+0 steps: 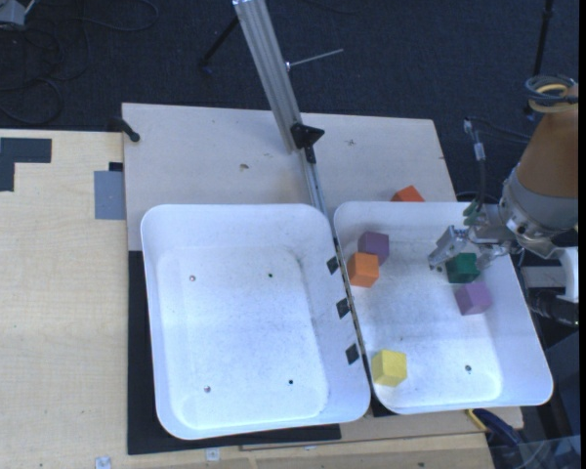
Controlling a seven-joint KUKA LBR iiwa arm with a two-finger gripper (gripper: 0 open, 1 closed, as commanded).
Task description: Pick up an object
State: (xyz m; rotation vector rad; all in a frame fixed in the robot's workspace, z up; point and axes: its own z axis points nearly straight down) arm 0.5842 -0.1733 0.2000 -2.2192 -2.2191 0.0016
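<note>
Two white bins sit side by side on the tabletop [225, 154]: left bin [236, 320], right bin [439, 350]. The pincer [459, 255] is inside the right bin near its far right wall, arm [552, 164] coming in from the right. A green block [462, 268] sits between its fingers, so it is grasping the green block; whether the block is lifted off the bin floor, cannot tell. A light purple block [473, 297] lies just beside it. A purple block [374, 245] is touching an orange block [363, 270] near the bin's left wall. A yellow block [389, 367] is at the near left corner. An orange piece [407, 195] lies just outside the far rim.
</note>
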